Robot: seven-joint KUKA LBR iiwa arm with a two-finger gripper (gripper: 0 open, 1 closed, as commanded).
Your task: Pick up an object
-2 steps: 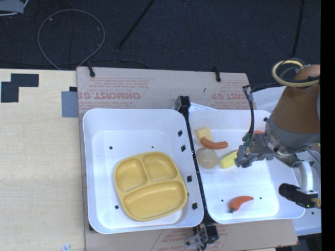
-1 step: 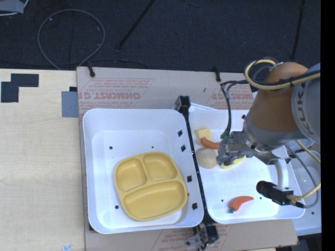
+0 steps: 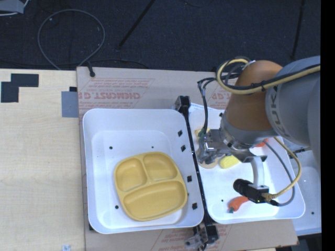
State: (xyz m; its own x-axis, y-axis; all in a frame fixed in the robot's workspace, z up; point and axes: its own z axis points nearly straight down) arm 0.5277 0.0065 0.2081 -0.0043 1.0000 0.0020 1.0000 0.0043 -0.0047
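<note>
Dark carpet with loose cables runs along the far side, and below it lies a pale wooden bench (image 3: pixel 36 161) topped with a sheet of cardboard (image 3: pixel 131 88) printed with red lettering. On that cardboard sit two shallow white bins side by side. The left bin (image 3: pixel 99 135) carries a yellow divided plate (image 3: pixel 151 185), lying flat with three compartments, toward the bin's near half. My arm (image 3: pixel 282 103) comes in from the right, grey with its orange band (image 3: pixel 251 95) bulging above the wrist, yellow and black cables looped around it. I hang over the right bin (image 3: pixel 293 205), near its left wall and just beside the black divider between the two bins. My gripper (image 3: pixel 208 149) points down into that far-left part of the bin; my wrist covers it, so how it is set I cannot tell. Just beside it, peeking out from under my wrist, lies a small yellow object (image 3: pixel 229 162). Nearer the front of the same bin rests a small orange object (image 3: pixel 236 204), well apart from my gripper, with a black cable fitting (image 3: pixel 250 190) hanging just above it. A sliver of something orange-red shows under my arm on the right.
</note>
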